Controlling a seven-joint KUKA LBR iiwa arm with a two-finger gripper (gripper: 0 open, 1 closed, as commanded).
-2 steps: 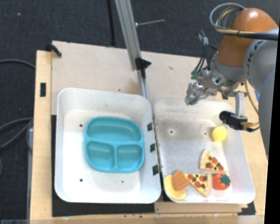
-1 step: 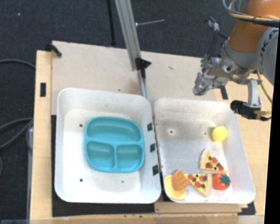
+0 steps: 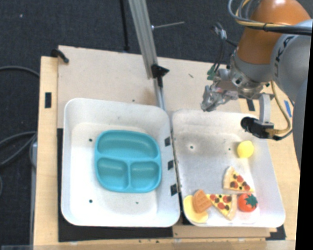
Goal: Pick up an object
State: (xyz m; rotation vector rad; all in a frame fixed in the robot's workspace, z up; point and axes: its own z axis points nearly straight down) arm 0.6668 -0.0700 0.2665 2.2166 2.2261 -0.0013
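Tool (image 3: 209, 103) at upper right of frame, above right white bin's (image 3: 208, 153) far rim; finger state: cannot tell. Nothing seen held. Small yellow ball (image 3: 245, 150), pizza-slice toys (image 3: 237, 182), red strawberry toy (image 3: 247, 203) all lying in bin, lower right. Pick not yet made.

My arm (image 3: 292, 49) was grey and smooth, and it looked thick and round. A big shiny orange band (image 3: 269, 25) went around it just above my wrist. Thin pale cables (image 3: 246, 10) looped over the top of the orange part. Under the band, my wrist turned into a silver metal piece with little bumpy parts. My claw (image 3: 209, 101) was small, grey and metal. A black cable (image 3: 267, 128) curled beside it.
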